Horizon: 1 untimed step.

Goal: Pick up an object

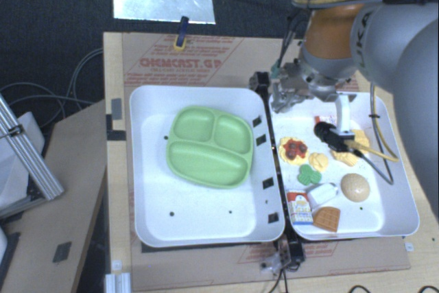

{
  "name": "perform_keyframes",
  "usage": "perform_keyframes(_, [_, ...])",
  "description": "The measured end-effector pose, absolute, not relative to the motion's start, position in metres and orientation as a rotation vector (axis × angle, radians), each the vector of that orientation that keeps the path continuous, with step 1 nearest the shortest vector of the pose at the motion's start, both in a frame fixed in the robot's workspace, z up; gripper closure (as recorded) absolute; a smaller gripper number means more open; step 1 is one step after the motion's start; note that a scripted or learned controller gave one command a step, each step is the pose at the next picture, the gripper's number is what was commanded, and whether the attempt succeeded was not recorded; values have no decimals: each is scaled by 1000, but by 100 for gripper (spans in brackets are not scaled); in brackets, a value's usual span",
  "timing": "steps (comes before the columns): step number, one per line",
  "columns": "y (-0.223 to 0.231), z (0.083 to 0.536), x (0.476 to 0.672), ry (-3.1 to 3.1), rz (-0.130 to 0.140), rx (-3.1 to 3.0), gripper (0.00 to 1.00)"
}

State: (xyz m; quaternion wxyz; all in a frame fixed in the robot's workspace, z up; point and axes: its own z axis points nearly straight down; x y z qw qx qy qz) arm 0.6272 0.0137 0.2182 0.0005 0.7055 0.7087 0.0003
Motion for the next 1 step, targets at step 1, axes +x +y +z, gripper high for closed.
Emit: perform_keyframes(1, [1, 217, 631, 2221, 3, 2220, 100])
